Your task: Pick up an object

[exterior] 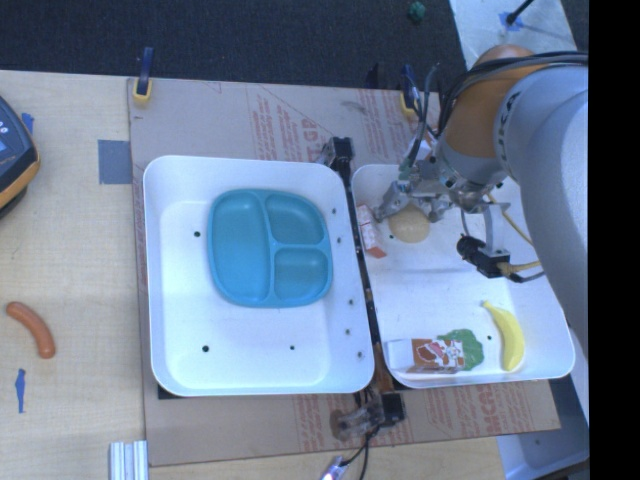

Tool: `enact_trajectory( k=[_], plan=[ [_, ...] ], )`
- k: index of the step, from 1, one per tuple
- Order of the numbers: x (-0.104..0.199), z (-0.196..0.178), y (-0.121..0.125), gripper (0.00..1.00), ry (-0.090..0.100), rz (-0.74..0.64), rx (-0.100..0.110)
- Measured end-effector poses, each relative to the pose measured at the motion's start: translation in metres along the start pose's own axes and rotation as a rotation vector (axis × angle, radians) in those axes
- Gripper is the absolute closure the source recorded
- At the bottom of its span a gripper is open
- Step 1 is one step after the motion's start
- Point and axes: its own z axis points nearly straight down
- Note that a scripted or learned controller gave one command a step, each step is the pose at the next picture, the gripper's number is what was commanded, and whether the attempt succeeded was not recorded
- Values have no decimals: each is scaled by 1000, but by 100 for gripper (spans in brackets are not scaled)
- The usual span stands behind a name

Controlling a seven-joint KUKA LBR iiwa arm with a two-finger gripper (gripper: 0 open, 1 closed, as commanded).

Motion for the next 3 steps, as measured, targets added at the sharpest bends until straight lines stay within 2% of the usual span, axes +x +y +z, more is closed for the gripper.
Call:
enact_trajectory(
  k=[3],
  plan=[
    [-4,0,0,0,0,-3,1]
  ],
)
